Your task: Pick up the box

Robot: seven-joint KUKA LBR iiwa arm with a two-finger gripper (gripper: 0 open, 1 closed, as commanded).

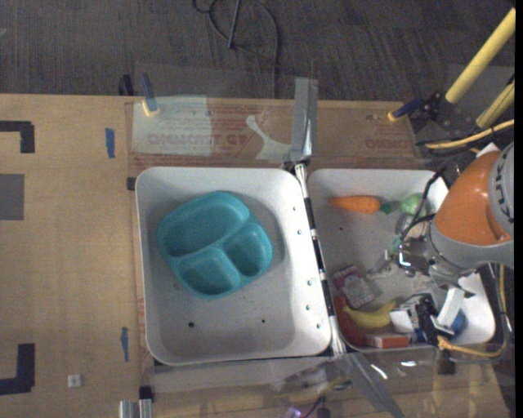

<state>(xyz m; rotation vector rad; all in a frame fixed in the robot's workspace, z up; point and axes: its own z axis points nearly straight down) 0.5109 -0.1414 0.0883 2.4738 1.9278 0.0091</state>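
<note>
- A robot lab or test room, not a home.
- A plywood bench marked with black and blue tape, standing on grey carpet.
- Two white bins fixed side by side, holding toy food such as a carrot and a banana.
- A grey and orange robot arm with loose cables nearby.
</note>
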